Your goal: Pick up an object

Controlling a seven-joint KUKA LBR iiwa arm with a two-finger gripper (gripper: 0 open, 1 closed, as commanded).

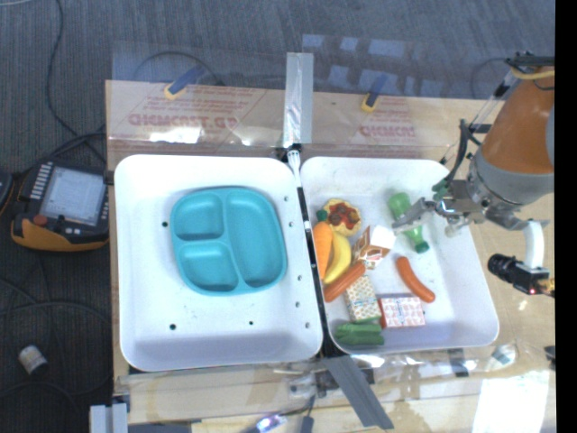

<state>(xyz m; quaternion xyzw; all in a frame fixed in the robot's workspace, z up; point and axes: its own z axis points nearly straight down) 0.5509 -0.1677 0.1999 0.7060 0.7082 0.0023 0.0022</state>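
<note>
Bins sat side by side on the worktop (397, 120): the left bin (144, 323) held a teal divided plate (227, 240), the right bin (469, 309) a heap of toy food. The grey and orange arm (521, 142) reached in from the right edge, its gripper (431, 211) low over the right bin's upper part, beside a green object (402, 205); whether the fingers were apart or together could not be told. Lower left of it lay a banana (338, 258), a carrot (322, 244), a sausage (416, 280) and a small red carton (402, 311).
</note>
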